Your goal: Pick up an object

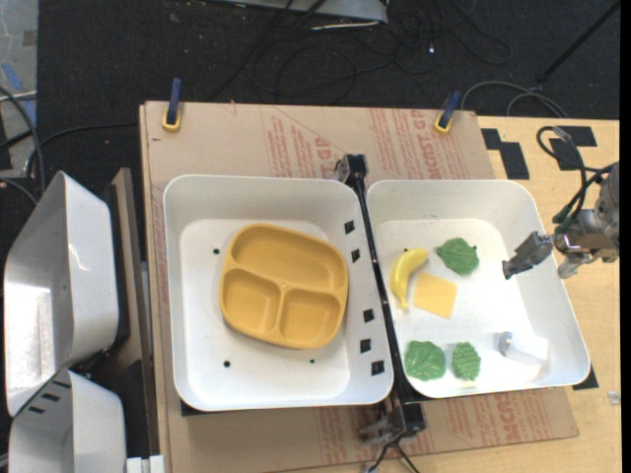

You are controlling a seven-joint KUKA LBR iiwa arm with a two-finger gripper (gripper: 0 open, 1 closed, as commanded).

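Note:
The right bin (513,197) holds a yellow banana (407,272), a flat yellow cheese slice (435,295) and a green leafy piece (457,255) near its middle. Two more green pieces (425,359) (466,361) lie at its front, beside a small white and grey object (520,347). My gripper (525,254) hangs over the right side of this bin, to the right of the upper green piece and apart from it. Nothing is visibly held.
The left bin (187,205) holds a yellow divided plate (284,286). Both bins rest on a cardboard sheet (296,136) with clamps at the back. Grey housings (54,274) stand at the far left. Cables run near the arm at the right.

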